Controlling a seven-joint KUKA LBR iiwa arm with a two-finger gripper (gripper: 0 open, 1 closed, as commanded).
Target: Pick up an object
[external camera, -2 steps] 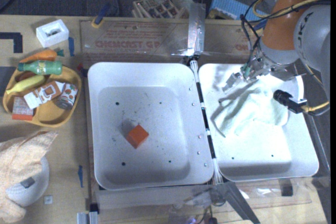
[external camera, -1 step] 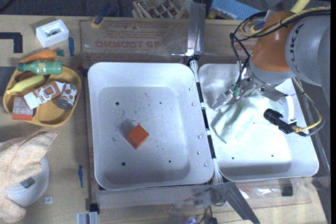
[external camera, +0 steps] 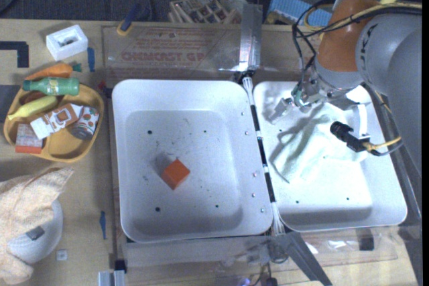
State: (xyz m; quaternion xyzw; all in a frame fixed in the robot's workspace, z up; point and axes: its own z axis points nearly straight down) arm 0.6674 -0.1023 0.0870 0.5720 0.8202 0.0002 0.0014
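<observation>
On my feed the orange cube (external camera: pixel 175 173) lies on the floor of the left bin (external camera: pixel 127 100), a little left of the middle and toward the near side, with nothing touching it. Dark specks are scattered on the white floor around it.

The arm (external camera: pixel 395 57) reaches in from the right, its orange band just above the wrist. The gripper (external camera: pixel 295 100) hangs over the far left part of the right bin (external camera: pixel 395 211), close to the rims where the two bins meet. It is well apart from the cube, which sits in the other bin. I cannot tell from this slant whether the gripper is open or closed, and I see nothing held in it. Its shadow falls across the floor of the right bin, below and to the right of it.

On the desk (external camera: pixel 90 211), left of the bins, a yellow bowl (external camera: pixel 67 151) holds toy food, with a green bottle (external camera: pixel 52 86) lying across its far rim. A white box (external camera: pixel 67 42) stands behind the bowl, and a pale cloth (external camera: pixel 30 201) is bunched at the near left corner.
</observation>
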